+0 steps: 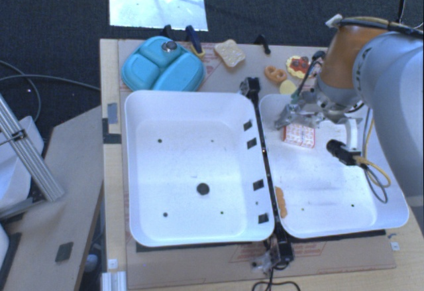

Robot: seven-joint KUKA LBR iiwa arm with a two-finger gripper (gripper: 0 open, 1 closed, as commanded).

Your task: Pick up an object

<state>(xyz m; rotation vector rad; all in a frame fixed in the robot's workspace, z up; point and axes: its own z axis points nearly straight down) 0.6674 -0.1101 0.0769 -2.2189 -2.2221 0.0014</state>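
One red/white patterned card (300,135) flat under gripper (299,117), right bin (344,217).

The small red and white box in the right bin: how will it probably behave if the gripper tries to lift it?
The small red and white box looks thin and lies flat on the right bin floor, so fingers may slide over it. It seems like printed card, probably light and apt to skid when pushed. Rolling seems unlikely.

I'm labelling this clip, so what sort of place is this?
Most likely a robotics lab's grasping test bench: two white bins side by side, a grey arm reaching in, and toy food such as a bread slice laid out behind.
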